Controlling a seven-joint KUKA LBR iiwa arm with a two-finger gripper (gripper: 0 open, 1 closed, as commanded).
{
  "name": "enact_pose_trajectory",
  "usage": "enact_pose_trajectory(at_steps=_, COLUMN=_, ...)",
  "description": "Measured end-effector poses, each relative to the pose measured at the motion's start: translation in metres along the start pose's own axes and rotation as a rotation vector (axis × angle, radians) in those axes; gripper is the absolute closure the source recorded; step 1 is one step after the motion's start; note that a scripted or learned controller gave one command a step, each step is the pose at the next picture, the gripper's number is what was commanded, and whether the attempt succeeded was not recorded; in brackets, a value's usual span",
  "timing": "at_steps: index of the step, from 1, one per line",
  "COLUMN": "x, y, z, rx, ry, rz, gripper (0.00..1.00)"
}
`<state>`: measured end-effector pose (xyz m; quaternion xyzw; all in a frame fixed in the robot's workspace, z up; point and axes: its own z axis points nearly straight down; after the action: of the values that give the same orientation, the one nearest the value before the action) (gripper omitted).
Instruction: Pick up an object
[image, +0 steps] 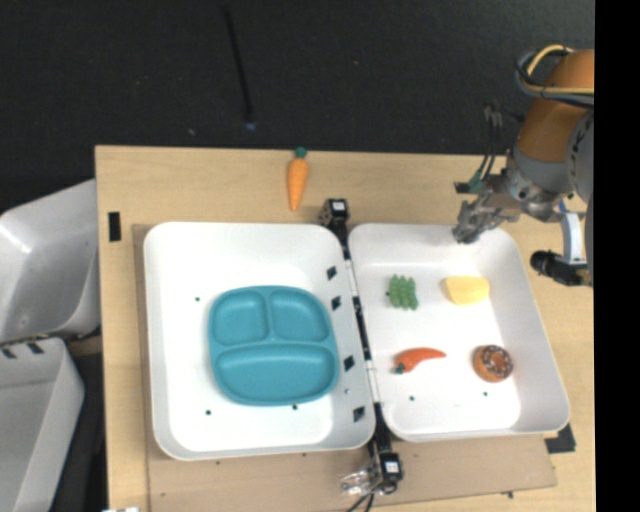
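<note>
1. The gripper (468, 232) is hanging over the far rim of the right bin (540, 330), near that bin's back right part, with the grey arm (548, 130) reaching in from the right. Whether it is released or clenched cannot be told at this size; nothing is showing in its grip.
2. The nearest candidate, the yellow piece (466, 290), is lying in the right bin just toward the camera from the gripper, almost straight below it in the view. Its long axis is running left to right, so a grasp across its short side looks the better fit.
3. The green cluster (402, 292) is sitting to the left of the yellow piece, apart from it. The red pepper (418, 358) and the brown round piece (492, 363) are lying nearer the front, well apart from each other.
4. Open white floor is surrounding the yellow piece on all sides, so a descent there is looking uncrowded; the back wall is the closest edge.
5. The left bin (170, 330) is holding a blue divided plate (272, 343), and an orange carrot (297, 180) is lying on the counter (200, 180) beyond the bins, far from the gripper.
</note>
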<state>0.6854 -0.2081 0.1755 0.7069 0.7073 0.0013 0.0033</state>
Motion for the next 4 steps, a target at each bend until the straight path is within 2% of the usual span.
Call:
enact_pose_trajectory(at_steps=1, x=-0.002, y=0.001, z=-0.055, rx=-0.001, ry=0.0, rz=-0.001, gripper=1.0)
enact_pose_trajectory(at_steps=2, x=0.049, y=-0.023, z=-0.049, rx=0.007, ry=0.003, rz=-0.004, gripper=1.0)
enact_pose_trajectory(at_steps=3, x=0.093, y=-0.048, z=-0.061, rx=0.006, ry=0.004, rz=-0.005, gripper=1.0)
enact_pose_trajectory(at_steps=4, x=0.152, y=-0.066, z=-0.067, rx=0.006, ry=0.004, rz=-0.006, gripper=1.0)
